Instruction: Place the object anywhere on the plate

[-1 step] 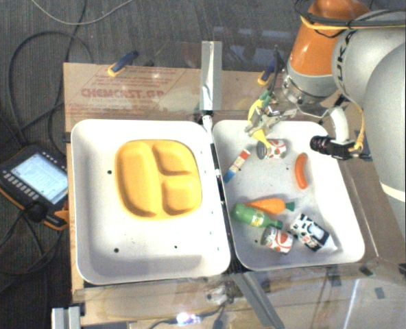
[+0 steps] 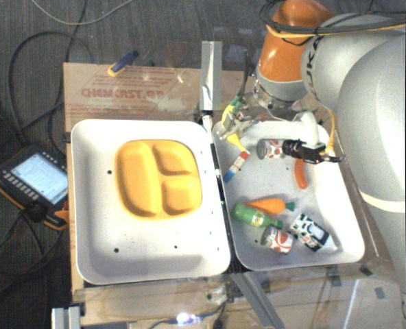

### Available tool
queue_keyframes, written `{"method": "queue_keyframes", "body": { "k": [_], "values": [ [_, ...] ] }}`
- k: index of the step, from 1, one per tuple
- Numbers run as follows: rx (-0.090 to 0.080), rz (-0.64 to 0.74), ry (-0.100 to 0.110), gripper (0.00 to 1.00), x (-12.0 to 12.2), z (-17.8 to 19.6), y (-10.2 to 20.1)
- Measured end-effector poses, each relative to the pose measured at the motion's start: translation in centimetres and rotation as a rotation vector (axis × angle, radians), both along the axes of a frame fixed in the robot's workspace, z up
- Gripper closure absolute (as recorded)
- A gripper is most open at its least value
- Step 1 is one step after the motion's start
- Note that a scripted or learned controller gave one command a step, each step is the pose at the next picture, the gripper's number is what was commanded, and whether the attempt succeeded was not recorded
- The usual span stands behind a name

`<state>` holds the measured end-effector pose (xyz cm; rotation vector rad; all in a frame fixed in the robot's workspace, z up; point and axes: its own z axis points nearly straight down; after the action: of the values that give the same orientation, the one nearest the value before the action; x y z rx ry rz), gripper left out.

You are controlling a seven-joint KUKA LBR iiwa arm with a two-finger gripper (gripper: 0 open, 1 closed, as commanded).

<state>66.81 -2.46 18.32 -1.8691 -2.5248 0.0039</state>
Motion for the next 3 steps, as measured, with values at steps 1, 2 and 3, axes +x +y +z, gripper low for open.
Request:
{"method": "queue_keyframes", "body": {
  "k": [1,2,3],
  "values": [
    [0.000,0.112,0.000,1.00,-3.0,0.0,3.7],
    [0.001,0.269,0.000,1.00,-3.4,0.0,10.2],
    [-0.001,0.342,0.000,1.00,-2.8,-0.2,13.3]
  ]
}}
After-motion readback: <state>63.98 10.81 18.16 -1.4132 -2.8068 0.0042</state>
